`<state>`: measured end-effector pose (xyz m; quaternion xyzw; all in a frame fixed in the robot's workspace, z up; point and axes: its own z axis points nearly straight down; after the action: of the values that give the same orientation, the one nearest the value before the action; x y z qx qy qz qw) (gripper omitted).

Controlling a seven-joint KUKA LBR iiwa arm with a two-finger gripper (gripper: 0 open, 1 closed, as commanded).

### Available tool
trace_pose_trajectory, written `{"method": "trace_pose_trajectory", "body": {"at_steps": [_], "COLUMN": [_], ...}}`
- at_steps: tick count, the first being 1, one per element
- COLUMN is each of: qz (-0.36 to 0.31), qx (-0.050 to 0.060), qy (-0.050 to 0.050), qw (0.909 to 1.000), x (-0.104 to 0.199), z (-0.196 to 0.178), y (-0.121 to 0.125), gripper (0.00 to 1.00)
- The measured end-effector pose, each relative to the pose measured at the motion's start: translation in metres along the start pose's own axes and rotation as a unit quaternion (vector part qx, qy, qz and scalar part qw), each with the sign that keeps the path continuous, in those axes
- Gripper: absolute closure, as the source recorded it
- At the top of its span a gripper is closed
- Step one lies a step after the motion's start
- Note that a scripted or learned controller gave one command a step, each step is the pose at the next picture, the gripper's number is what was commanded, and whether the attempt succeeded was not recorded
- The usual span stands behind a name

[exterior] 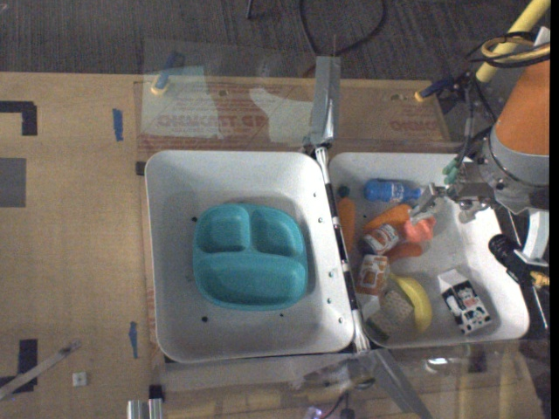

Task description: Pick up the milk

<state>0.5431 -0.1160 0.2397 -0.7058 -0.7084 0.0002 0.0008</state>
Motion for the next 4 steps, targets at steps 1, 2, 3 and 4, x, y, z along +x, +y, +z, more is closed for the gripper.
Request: {"method": "trace_pose_trajectory", "body": {"at_steps": [1,2,3,4], "qz": [0.018,-0.043,-0.124,-0.121], "qx": [0.0,0.0,-0.003,-0.005], "qy": [0.0,0.0,-0.001,-0.002], "qw": [0.9998,0.9991,0.9923,0.9927], "x": [-0.094,-0.1,-0.083,-0.086], "z": [0.017,0.11,0.151,0.141], "y": [-0.065,-0.064,-0.063,-0.062], "gripper": [0.0,0.0,0.0,1.0]}}
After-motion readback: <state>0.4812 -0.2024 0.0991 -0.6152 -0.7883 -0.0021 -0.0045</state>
